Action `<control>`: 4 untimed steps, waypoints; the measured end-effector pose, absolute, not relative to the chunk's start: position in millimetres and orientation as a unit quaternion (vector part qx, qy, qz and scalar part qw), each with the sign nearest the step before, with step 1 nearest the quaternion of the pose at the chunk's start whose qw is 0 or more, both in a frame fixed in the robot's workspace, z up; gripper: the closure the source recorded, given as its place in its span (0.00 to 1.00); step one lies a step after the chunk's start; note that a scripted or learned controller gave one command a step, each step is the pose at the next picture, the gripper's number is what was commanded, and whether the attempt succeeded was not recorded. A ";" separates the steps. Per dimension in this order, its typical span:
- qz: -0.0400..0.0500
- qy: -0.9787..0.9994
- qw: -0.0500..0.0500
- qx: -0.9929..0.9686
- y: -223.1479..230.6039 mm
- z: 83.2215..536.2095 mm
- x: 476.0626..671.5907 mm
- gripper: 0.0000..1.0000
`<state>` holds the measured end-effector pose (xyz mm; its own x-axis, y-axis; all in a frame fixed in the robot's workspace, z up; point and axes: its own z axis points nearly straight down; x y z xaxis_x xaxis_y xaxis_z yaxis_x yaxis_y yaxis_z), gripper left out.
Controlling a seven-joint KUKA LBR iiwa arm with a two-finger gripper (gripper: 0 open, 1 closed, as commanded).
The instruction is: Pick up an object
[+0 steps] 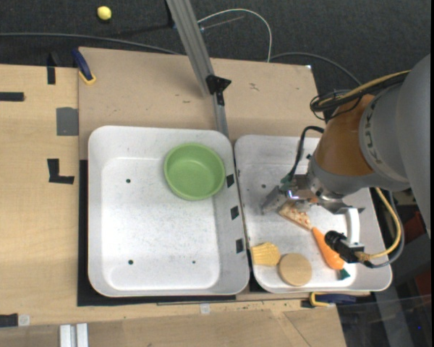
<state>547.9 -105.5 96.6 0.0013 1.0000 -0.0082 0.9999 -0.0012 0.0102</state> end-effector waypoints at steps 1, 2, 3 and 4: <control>0.003 0.707 0.007 0.707 -104.3 109.3 549.4 1.00; 0.001 0.707 0.001 0.707 -112.8 162.5 543.7 1.00; 0.001 0.708 0.002 0.707 -112.6 225.7 543.6 1.00; 0.001 0.708 0.002 0.706 -112.5 272.6 544.8 1.00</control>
